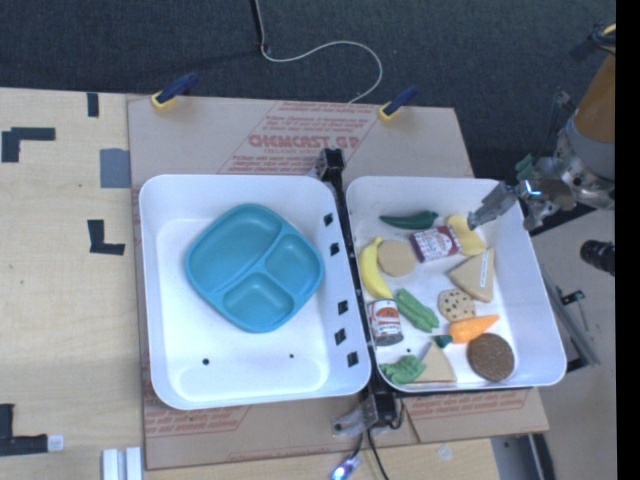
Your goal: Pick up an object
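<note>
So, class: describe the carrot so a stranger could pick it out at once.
Find the right-hand bin, crowded with toy food. Near its front right corner lies the carrot, just above the round brown patty. It is the bin's single orange piece, long and tapered.

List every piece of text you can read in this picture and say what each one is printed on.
"CHEMCAST G.P." or close to it, upside down in red print on the cardboard sheet under the two bins; the last letters are uncertain, and the smaller red lines beneath it are too blurred to read.
Label on the small can: too small to read.
Label on the red and white packet: too blurred to read.
</note>
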Robot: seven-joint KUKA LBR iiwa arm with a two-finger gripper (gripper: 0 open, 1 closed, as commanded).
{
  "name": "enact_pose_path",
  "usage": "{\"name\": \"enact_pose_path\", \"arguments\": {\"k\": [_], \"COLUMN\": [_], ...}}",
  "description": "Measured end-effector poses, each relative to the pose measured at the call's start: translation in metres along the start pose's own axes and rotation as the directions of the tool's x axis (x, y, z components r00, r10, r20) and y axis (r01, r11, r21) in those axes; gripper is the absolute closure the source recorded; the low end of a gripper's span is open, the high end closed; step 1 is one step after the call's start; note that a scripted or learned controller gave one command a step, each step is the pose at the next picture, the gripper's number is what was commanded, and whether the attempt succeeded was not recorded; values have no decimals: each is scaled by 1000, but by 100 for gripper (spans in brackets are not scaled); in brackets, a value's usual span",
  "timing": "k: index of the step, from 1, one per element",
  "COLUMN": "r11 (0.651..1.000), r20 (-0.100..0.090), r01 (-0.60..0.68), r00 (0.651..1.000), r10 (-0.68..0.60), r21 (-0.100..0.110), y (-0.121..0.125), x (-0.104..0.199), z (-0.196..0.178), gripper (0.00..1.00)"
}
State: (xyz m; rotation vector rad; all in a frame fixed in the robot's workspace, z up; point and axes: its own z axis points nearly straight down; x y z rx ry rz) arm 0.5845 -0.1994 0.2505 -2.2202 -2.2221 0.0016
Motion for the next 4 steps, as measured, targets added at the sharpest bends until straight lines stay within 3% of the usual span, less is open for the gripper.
{"name": "enact_pose_path", "arguments": {"k": [1,2,3,4], "r11": [1000,1000,1000,1000], "r20": [-1,-2,-3,0], "r01": [5,8,13,4], "r00": [1000,1000,1000,1000], "r10": [-5,-8,-13,-4], "r21": [-6,-6,-2,1], "y": [-26,-47,-72,-71], "x": [48,116,227,221], "z": [-58,-115,-138,-146], "gripper": [0,0,0,100]}}
